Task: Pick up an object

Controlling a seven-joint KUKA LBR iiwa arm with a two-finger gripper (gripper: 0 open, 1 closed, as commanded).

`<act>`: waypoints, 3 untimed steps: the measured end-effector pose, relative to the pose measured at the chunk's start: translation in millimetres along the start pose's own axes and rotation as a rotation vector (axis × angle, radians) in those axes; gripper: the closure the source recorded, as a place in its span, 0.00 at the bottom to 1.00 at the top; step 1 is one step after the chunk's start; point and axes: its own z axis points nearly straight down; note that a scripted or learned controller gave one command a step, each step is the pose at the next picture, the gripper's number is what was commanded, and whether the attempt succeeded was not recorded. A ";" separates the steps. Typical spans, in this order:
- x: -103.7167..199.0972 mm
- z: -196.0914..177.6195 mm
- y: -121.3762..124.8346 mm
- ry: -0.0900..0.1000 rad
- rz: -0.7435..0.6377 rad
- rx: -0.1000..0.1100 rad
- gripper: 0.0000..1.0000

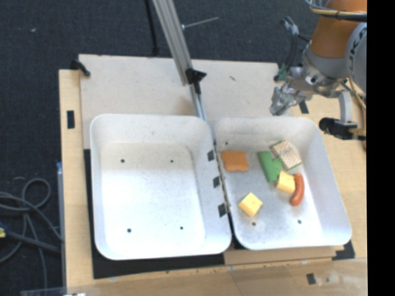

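The right bin (321, 224) holds several small objects: an orange block (235, 161), a green piece (268, 166), a tan checkered cracker (287, 155), a yellow cube (250, 205), a second yellow block (285, 182) and an orange-red sausage (298, 190). My gripper (281, 103) hangs above the far rim of the right bin, behind the objects and apart from all of them. Nothing shows between its fingers.
The left bin (151, 184) lies beside the right one, sharing a middle rim. A slanted metal pole (176, 39) rises from behind the bins' junction. Cables lie on the floor at the lower left (24, 208). The arm's orange band (336, 20) is at the upper right.
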 end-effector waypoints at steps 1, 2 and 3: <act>45.4 -3.6 3.4 0.001 0.000 0.003 1.00; 100.2 0.1 -10.8 0.000 0.000 0.003 1.00; 147.2 -8.1 -12.5 0.000 0.000 0.000 1.00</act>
